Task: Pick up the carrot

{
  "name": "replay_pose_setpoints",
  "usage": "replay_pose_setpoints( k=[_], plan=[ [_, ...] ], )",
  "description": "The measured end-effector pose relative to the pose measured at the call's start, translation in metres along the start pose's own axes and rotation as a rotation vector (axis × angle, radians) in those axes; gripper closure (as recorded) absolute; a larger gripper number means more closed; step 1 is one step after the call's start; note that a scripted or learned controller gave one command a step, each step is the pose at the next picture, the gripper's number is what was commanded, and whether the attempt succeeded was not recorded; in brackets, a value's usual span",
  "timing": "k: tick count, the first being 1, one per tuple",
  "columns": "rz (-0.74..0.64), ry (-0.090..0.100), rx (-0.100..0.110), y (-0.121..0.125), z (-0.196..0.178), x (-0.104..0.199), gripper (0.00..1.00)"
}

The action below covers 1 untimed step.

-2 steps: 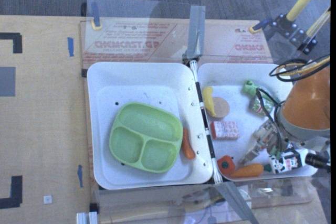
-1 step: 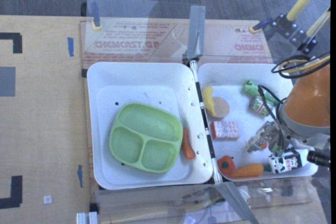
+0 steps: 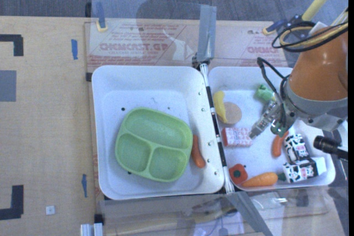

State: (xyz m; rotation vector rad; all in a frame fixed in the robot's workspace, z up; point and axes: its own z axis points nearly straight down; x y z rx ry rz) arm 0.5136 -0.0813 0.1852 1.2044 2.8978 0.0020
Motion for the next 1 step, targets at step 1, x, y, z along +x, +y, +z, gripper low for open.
replay_pose_setpoints(
  k=[1],
  plan=[
    [0.001, 0.0, 0.0, -0.0005, 0.0002, -0.0002, 0.0]
  ],
)
